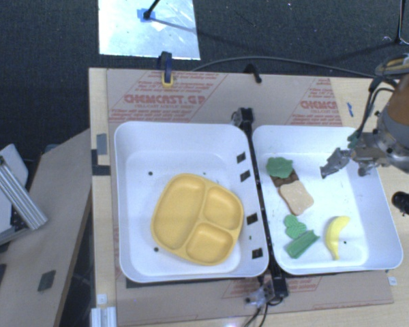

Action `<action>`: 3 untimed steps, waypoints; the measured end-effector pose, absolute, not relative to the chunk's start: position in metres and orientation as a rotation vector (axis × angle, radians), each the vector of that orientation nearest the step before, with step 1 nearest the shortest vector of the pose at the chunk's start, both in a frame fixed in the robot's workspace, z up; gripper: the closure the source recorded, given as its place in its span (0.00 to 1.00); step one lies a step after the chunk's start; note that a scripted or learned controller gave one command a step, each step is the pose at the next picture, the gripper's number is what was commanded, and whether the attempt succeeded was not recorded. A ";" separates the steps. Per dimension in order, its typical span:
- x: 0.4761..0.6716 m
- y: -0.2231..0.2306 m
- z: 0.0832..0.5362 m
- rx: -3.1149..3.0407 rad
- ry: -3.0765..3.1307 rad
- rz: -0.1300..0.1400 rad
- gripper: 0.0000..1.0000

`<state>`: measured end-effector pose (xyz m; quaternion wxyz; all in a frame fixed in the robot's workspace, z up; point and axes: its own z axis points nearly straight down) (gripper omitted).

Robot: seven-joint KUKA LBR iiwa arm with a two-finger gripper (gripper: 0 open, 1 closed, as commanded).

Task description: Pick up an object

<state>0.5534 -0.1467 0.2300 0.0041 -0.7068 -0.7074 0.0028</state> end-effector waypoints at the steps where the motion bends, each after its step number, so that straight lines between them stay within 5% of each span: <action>1: 0.556 -0.146 0.236 -2.218 -2.226 -0.002 0.00; 3: 0.561 -0.141 0.112 -2.218 -2.222 0.002 0.00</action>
